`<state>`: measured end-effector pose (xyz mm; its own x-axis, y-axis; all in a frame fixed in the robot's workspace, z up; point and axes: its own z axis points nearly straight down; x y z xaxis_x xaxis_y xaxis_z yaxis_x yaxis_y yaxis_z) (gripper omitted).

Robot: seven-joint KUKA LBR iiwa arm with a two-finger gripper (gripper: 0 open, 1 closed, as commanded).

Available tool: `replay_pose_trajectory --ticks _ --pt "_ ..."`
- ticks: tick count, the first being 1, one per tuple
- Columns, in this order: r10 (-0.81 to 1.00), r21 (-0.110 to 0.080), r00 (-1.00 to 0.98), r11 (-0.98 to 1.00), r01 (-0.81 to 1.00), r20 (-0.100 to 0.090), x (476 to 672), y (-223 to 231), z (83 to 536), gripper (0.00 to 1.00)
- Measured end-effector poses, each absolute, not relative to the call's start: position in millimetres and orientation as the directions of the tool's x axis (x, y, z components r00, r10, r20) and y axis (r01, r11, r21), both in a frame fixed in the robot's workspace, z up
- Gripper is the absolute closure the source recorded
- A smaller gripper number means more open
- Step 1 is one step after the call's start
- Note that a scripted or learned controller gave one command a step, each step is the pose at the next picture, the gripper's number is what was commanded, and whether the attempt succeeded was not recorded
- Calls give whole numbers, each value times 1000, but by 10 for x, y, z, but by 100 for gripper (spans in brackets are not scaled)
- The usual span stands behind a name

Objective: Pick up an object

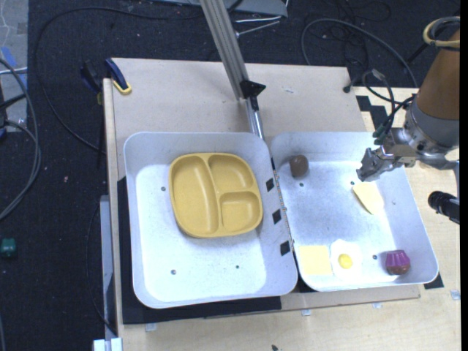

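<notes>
The right bin (322, 189) holds a brown round piece (298, 166) at its far left, a pale yellow wedge (368, 197) near the right wall, a yellow square slice (316, 260), a fried egg (345, 260) and a purple piece (396, 262) along the front. My gripper (371, 168) hangs over the right bin's far right part, just above and behind the yellow wedge. Nothing shows between its dark fingers.
The left bin (146, 269) holds a yellow divided plate (216, 194). A metal pole (227, 42) slants over the bench behind the bins. Cables lie on the dark floor around the bench. A blue and yellow tool (117, 77) sits at the bench's far left corner.
</notes>
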<state>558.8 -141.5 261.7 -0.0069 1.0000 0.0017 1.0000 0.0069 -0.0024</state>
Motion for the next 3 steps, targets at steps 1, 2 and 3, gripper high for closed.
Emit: replay_pose_trajectory --ticks 1,2,3 --pt "1000 -1 -8 8 1000 2 5417 -896 2645 100" --pt "1000 -2 -8 8 1000 2 5299 -387 2462 100" --pt "1000 -1 -9 9 1000 2 5235 120 2509 100"
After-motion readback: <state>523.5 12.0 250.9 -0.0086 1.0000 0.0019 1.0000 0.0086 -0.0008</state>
